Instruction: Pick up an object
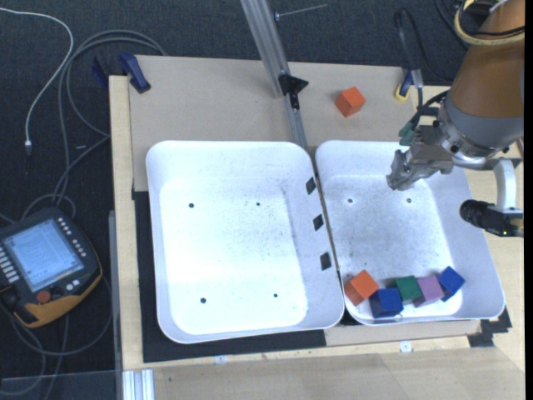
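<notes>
- Bench (208,98) of pale board, carrying two white bins; we read every place from the pincer (403,179).
- Right bin (466,223): beneath the pincer, whose opening we cannot tell.
- Blocks (405,291): well below the pincer, along the bin's near wall; orange, blue, green, purple, blue, touching.
- Handling, we judge: light, rigid, smooth cubes; grip opposite flat faces, starting with an end block.
</notes>
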